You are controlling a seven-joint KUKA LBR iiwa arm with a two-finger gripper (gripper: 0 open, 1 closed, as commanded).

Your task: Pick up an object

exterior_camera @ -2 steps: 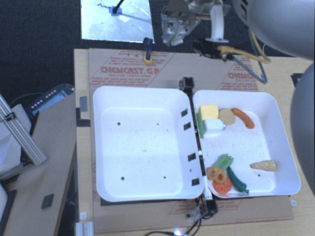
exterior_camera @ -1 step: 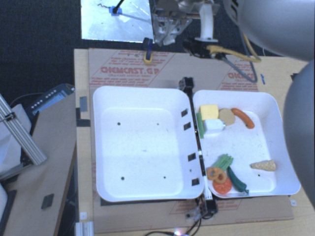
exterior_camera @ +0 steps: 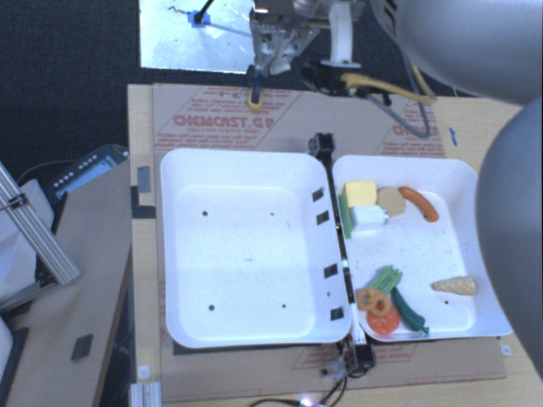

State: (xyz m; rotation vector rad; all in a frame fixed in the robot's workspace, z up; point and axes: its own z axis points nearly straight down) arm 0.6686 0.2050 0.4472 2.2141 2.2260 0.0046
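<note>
- White, shallow, two bins side by side on a cardboard-covered worktop (exterior_camera: 212, 113): left bin (exterior_camera: 242, 244), right bin (exterior_camera: 441, 236), joined along a dark strip with black clips.
- Grouped at the right bin's upper left: yellow block (exterior_camera: 360, 192), white block (exterior_camera: 370, 216) just below it, tan round piece (exterior_camera: 391, 200) touching the yellow block's right side, green strip (exterior_camera: 345, 214) along the bin's left wall.
- Lying slantwise just right of the tan piece: orange sausage shape (exterior_camera: 420, 203).
- Clustered at the right bin's lower left: green bundle (exterior_camera: 386, 277), orange ring slice (exterior_camera: 370, 298), red tomato slice (exterior_camera: 383, 321), dark green pepper shape (exterior_camera: 408, 309), all touching or nearly so.
- Set apart near the right bin's lower right: pale beige cone (exterior_camera: 455, 286), on its side.
- Hanging at the top of the view, beyond the far edge of both bins: claw (exterior_camera: 273, 60), well apart from every object in the right bin.
- Cannot tell how far open; too blurred and tangled with the wrist hardware; nothing visibly between the fingers.
- Just below the claw, on the cardboard: small yellow and blue piece (exterior_camera: 254, 91), upright.
- Filling the upper right and right side: grey arm (exterior_camera: 475, 32), with pale yellow cable (exterior_camera: 382, 85) trailing beneath it.
- Behind the worktop: shiny rectangular panel (exterior_camera: 195, 19) on dark floor.
</note>
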